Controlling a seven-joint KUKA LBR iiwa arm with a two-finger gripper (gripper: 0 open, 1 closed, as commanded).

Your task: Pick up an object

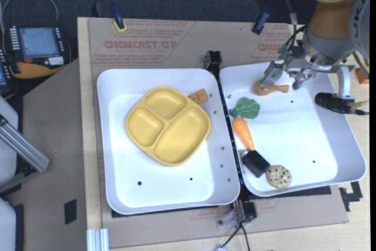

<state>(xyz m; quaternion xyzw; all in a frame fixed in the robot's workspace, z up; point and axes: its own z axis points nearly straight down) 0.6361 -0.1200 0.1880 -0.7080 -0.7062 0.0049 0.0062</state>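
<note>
Arm: grey KUKA arm with an orange band (338, 0), reaching in from the right, wrist tilted down over the far edge of the right shallow white bin (329, 144).
Gripper: two-finger gripper (286, 77), just above the bin floor near the far-left corner of the right bin.
Fingers: spread apart, one metal finger (271, 74) on either side of the space above the orange-brown curved toy piece (269, 89); nothing clamped between them.
Task's thing: orange-brown curved toy piece, lying flat on the right bin's floor, just below and beside the left finger; contact impossible to judge.
Writing: red print on the brown cardboard sheet (170, 38) under the bins, reading roughly "CHEMCAST GP" along the far edge; repeated, partly hidden, behind the right bin.
Bins: two, side by side, touching along the middle.
Left bin (117, 173): one yellow three-compartment plastic plate (168, 125) near the centre; one small brown waffle-like square (198, 96) touching the plate's far-right rim.
Right bin, along left edge: one green leafy toy (245, 107); one orange toy carrot (243, 133) just in front of it; one black rectangular block (255, 162) nearer the front; one round speckled toy cookie (278, 176) just beside the block, by the front edge.
Clamps: two on the far edge of the cardboard, one blue-and-yellow (118, 18), one blue (261, 19).
Beyond the bench: one handheld control pendant with a lit screen (36, 47), off the left edge.
</note>
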